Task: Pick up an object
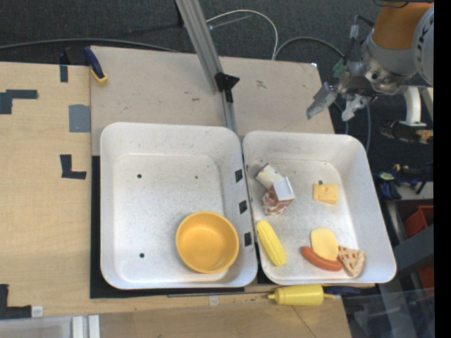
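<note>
Camera view: arm parked above right bin's far edge, nothing picked yet.
Left bin (127, 153) holds yellow bowl (206, 241); right bin (352, 153) holds milk carton (275, 189), corn (270, 242), cheese (325, 193). Gripper (335, 104) spread wide, holding nothing, hangs beyond the far rim; cheese lies nearest, below and toward the camera.

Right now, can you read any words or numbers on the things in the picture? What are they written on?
There are no words or numbers I can read.
The small carton in the right bin has reddish print on it, but it is too blurred to read.
The yellow bottle at the bench's front edge shows no label I can make out.
</note>
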You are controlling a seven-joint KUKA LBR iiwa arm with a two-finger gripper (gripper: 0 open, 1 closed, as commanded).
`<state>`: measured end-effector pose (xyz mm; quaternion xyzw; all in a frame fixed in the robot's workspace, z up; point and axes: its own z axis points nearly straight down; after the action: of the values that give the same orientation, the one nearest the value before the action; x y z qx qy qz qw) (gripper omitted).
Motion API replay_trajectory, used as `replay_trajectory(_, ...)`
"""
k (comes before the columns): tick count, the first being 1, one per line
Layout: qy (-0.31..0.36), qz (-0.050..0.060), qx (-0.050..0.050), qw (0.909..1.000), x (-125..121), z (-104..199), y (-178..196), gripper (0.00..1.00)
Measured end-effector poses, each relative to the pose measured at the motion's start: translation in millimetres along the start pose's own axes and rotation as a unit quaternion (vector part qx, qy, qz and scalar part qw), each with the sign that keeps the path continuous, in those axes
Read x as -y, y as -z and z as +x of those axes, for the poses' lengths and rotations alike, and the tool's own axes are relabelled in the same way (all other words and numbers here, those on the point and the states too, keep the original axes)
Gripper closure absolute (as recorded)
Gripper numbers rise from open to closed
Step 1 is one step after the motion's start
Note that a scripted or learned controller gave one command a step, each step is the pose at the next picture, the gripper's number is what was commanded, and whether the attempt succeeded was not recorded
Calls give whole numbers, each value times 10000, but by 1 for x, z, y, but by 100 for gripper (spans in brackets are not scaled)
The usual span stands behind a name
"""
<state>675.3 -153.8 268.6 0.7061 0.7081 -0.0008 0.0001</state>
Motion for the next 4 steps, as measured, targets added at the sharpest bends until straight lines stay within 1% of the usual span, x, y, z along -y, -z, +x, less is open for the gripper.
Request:
replay_trajectory(1, -2, 3, 2, 10000, 0, 0, 0, 0)
replay_trajectory(2, -4, 31, -5, 10000, 10, 3, -58, 0)
replay_trajectory(3, -8, 35, -5, 10000, 20, 2, -118, 0)
replay_trajectory(4, -1, -2, 4, 10000, 18, 1, -180, 0)
